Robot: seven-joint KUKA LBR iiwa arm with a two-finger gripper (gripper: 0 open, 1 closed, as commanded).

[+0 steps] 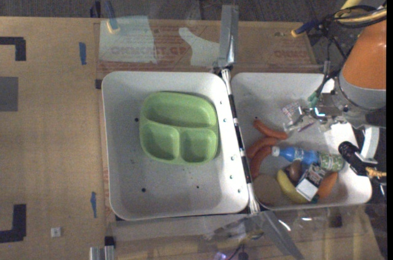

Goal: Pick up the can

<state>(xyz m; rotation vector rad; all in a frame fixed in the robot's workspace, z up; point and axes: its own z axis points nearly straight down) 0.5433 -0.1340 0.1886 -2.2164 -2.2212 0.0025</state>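
Clearly crowded, the can point(314, 177) lies low in the right bin point(270, 90) among the banana point(288, 186) and bottle point(307, 157), so the gripper point(301, 117), apparently empty above, could snag a neighbour instead.

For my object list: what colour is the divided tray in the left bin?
Light green, seen clearly in the camera view: the divided tray lies in the left bin.

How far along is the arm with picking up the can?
Nothing looks done yet. The gripper is over the back of the right bin, near the sausages, and I can't see it carrying anything. What is probably the can, a dark labelled item, lies at the front beside the banana and bottle. Reaching it, gripping and lifting all remain.
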